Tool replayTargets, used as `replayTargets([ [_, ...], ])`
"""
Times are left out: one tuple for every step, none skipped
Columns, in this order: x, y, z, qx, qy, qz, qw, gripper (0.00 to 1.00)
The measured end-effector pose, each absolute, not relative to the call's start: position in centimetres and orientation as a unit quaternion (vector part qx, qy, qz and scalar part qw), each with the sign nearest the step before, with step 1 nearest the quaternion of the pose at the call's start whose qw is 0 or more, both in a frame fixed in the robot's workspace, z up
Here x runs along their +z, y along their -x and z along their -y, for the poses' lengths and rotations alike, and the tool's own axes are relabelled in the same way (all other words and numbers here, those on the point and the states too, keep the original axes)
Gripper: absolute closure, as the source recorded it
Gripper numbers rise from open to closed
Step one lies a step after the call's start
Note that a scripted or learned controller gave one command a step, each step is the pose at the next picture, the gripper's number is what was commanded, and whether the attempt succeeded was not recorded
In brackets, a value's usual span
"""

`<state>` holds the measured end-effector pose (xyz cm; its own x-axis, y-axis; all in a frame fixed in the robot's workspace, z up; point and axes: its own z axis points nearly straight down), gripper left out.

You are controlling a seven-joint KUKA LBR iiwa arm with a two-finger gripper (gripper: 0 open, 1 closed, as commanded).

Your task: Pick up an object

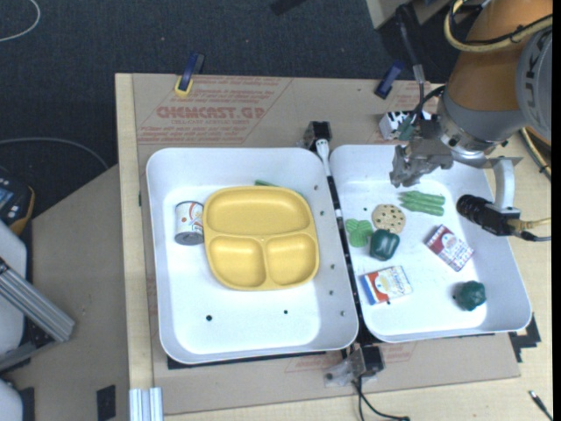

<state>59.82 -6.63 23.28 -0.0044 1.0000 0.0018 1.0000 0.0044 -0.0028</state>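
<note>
At the left of the frame, the left bin [166,314] holds a small can [188,222] lying beside a yellow divided plate [260,235], which sits near the bin's centre. Right of the divider, the right bin [517,310] carries a light green piece [358,231], a dark green pepper [384,245], a round cookie [387,217], a flat red, white and blue packet [386,284], a green pea pod [422,203], a small red and white carton [449,246] and a dark green lump [470,296] toward the lower right. The gripper [405,175] hangs over the bin's upper part, just above the pea pod; whether it is parted or closed cannot be told, and nothing shows between its tips.
</note>
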Motion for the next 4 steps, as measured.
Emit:
replayTargets([
  [22.8,-59.5,7.2,0.001,0.707,0.707,0.001,1.0],
  [23.3,-60.3,6.0,-0.0009,0.706,0.708,-0.001,1.0],
  [23.4,-60.6,6.9,-0.0008,0.707,0.707,-0.002,1.0],
  [21.8,-60.3,5.9,0.0012,0.707,0.707,0.002,1.0],
])
